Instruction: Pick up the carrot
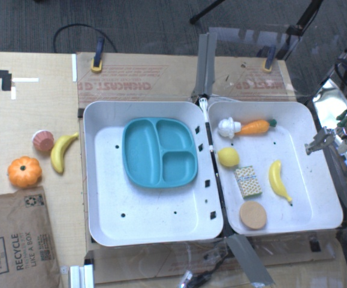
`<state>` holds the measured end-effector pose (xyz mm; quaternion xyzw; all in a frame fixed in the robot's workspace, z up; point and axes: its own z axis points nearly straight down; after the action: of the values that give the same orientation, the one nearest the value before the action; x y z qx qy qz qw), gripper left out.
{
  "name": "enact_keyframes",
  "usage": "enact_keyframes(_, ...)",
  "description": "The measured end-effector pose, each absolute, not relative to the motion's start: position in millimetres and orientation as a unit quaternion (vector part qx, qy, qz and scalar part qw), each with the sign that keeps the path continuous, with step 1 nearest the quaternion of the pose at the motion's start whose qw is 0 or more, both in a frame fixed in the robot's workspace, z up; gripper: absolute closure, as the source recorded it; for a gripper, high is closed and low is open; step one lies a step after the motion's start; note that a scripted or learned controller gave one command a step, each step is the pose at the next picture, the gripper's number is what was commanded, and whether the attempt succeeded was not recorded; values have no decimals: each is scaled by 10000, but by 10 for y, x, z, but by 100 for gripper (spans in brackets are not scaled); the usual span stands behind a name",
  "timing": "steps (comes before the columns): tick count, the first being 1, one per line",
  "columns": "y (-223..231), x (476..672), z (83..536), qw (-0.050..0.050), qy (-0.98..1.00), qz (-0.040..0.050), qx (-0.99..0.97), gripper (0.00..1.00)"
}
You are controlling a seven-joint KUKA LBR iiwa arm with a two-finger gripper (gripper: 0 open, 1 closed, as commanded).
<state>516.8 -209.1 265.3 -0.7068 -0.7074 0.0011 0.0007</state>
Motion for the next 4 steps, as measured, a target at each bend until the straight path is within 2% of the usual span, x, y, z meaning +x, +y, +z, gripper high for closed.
enact_keyframes(1, -2217, 5226, 995, -42, -8076, -31, -5896, 0)
enact_keyframes(2, -2115, 6430, 1023, -98, -7938, -41, -6081, 0)
enact_keyframes(3, -1439, 6600, 938, -22, -8765, -3, -4815, 0)
enact_keyframes(4, -1444, 6610, 1045, -43, -8764, -5, -4815, 100)
